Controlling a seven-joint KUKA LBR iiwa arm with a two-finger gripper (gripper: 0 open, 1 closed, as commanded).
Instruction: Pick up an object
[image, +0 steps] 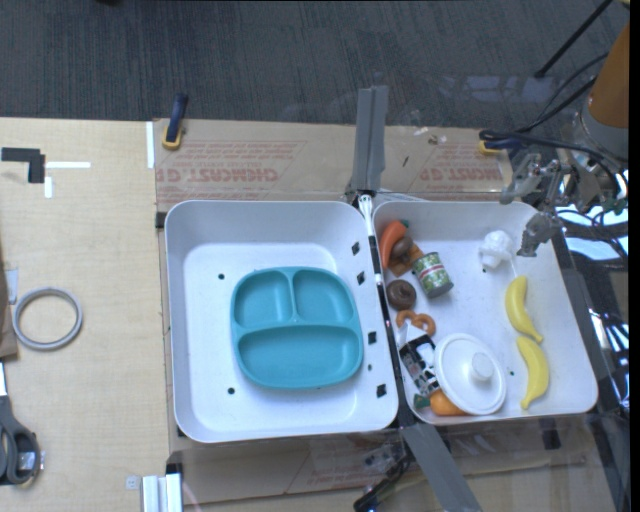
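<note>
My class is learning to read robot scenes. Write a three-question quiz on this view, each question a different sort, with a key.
1. True or false: the blue plate lies in the left bin.
2. How many bananas lie in the right bin?
3. Beside which bin does the grey ring lie? A) left B) right

Key
1. True.
2. Two; the second banana lies just below the first.
3. A, on the bench.
</note>
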